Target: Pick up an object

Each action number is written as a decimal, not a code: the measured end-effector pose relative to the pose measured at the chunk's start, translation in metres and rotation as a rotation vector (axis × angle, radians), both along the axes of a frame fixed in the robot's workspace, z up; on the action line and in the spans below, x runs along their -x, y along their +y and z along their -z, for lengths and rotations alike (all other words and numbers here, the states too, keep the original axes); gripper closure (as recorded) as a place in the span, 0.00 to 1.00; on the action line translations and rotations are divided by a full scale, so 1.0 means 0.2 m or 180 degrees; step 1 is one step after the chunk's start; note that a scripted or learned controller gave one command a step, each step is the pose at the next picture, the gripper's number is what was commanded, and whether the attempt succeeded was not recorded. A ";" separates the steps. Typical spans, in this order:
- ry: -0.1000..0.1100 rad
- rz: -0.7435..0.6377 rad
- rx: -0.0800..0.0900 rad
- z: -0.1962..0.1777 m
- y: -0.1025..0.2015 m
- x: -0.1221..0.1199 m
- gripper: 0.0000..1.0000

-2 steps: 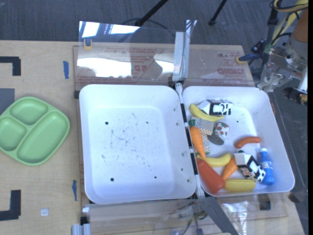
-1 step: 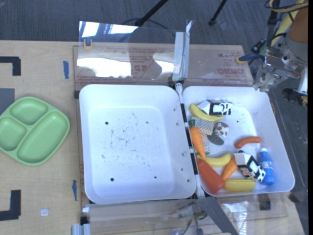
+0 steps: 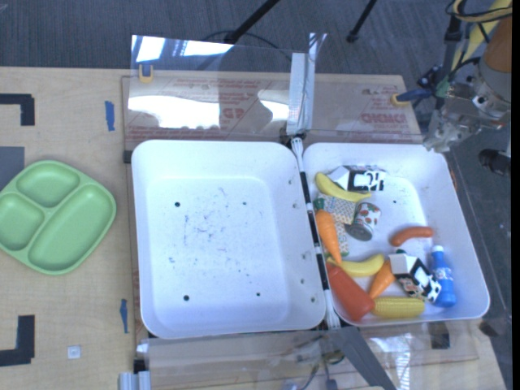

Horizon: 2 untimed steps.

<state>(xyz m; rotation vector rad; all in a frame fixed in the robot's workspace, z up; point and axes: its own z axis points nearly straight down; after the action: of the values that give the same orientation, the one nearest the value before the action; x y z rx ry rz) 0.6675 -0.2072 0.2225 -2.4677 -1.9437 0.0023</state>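
The claw (image 3: 443,132) is hovering past the right bin's (image 3: 467,242) far corner, its state impossible to tell, nothing getting lifted yet, toys (image 3: 366,254) lying untouched inside.

White bins: 2, left bin (image 3: 215,157) and right bin (image 3: 463,242).
Green divided plate (image 3: 53,215): 1, three compartments.
Bananas: 2, upper (image 3: 335,188), lower (image 3: 363,264).
Carrots: 2, long (image 3: 327,232), short (image 3: 381,278).
Corn cob (image 3: 397,306): 1.
Red pepper (image 3: 349,293): 1.
Sausage (image 3: 411,235): 1.
Blue bottle (image 3: 441,268): 1.
Remaining small items in right bin: count unclear.
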 end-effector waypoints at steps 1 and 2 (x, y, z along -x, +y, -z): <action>-0.0001 -0.0001 0.0000 0.00 0.00 0.00 0.00; -0.0002 -0.0240 -0.0004 0.55 0.17 0.27 0.00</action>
<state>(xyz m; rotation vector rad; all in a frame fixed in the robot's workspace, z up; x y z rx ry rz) 0.6141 -0.1737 0.1125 -2.3921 -2.0350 0.0002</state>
